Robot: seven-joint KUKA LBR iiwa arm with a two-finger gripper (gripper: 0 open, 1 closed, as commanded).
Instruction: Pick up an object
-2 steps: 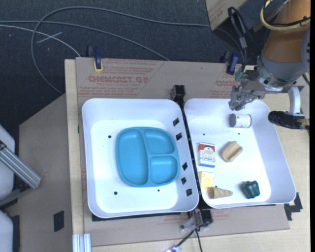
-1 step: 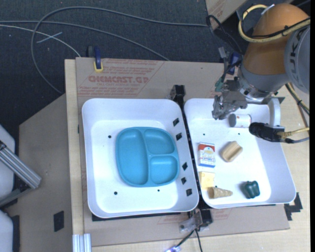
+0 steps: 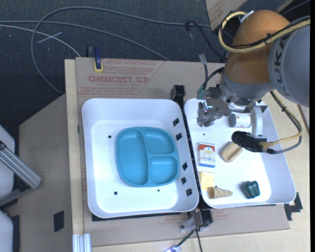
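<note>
The claw (image 3: 205, 118) hangs over the far left part of the right bin (image 3: 275, 189); whether it is open I cannot tell. Nothing shows in its grip. Nearer the camera lie a small carton (image 3: 206, 154), a bread roll (image 3: 230, 152) (tan, stubby), a green pepper (image 3: 251, 189). A blue divided plate (image 3: 146, 156) sits in the left bin (image 3: 93, 147).

Dark grey carpeted floor (image 3: 39, 59) behind and left of the bench, crossed by thin pale cables (image 3: 54, 30). Brown printed cardboard sheet (image 3: 123, 78) over the pale wooden bench top (image 3: 44, 162). Silver aluminium rail (image 3: 17, 165) off the left edge. Brown cardboard box (image 3: 219, 11) beyond the far edge. Even, shadowless lighting.
</note>
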